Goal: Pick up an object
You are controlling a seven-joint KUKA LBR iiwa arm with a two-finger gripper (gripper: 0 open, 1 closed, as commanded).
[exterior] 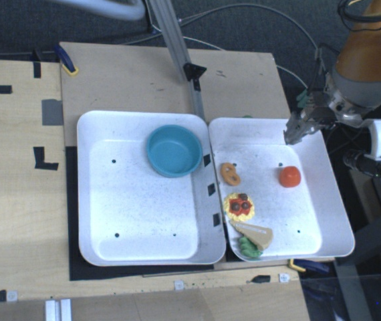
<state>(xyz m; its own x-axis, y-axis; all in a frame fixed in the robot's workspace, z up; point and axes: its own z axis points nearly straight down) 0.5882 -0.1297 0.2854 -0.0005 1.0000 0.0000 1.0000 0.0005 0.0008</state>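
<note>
I've got the end effector (295, 134) over the right bin's (324, 236) far edge; can't tell its grip state. Tomato (289, 176) sits just below, alone. I'd center straight above it and descend squarely.

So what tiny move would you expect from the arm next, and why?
Probably a short drop down and slightly inward toward the red ball. The gripper hangs over the right bin's far corner, and that ball lies nearest, apart from the pretzel and other toys, so it looks the easiest grab.
</note>
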